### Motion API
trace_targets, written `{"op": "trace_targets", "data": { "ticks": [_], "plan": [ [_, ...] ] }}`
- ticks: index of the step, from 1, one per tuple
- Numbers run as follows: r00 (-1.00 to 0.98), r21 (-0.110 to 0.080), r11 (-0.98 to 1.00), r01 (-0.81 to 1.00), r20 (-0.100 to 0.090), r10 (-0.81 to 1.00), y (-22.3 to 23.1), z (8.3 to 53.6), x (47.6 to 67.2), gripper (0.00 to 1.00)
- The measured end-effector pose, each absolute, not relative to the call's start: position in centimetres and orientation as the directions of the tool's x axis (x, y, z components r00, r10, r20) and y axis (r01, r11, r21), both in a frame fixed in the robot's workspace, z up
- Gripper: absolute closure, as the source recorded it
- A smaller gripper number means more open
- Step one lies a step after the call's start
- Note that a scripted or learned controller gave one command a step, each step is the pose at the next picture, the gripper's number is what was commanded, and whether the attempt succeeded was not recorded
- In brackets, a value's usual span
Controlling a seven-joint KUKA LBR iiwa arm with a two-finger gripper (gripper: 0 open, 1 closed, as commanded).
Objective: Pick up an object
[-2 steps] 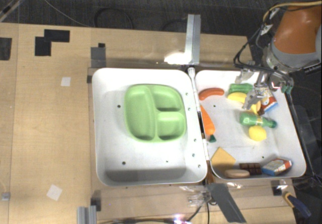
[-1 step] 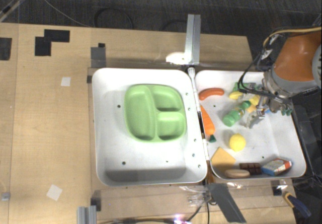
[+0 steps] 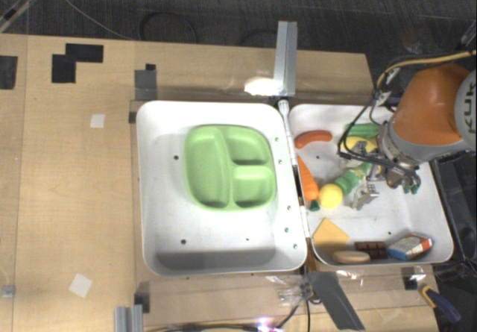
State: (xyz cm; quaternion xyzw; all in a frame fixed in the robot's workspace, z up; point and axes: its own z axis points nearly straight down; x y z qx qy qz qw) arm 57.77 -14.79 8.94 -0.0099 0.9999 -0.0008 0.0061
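Note:
The right white bin [image 3: 421, 211] holds several small items. A red sausage [image 3: 313, 138] lies at its back left and an orange carrot [image 3: 306, 176] runs along its left wall. A yellow ball [image 3: 331, 195] rests beside a green piece [image 3: 350, 176]. My gripper [image 3: 364, 195] hangs low over the bin's middle, just right of the yellow ball and next to the green piece. The grey arm with its orange band [image 3: 428, 107] covers the bin's back right. I see nothing clearly held.
A green divided plate [image 3: 227, 166] lies in the left bin [image 3: 160, 174]. Along the right bin's front lie a yellow wedge [image 3: 330, 233], a tan roll [image 3: 350, 256], a brown bar [image 3: 370, 249] and a blue and orange item [image 3: 410, 247]. Green and yellow pieces [image 3: 361, 136] sit under the wrist cables.

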Motion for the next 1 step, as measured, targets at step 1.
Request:
{"op": "trace_targets", "data": {
  "ticks": [1],
  "plan": [
    [-0.983, -0.006, 0.983, -0.182, -0.016, -0.182, -10.49, 9.03, 56.52, 0.00]
  ]
}}
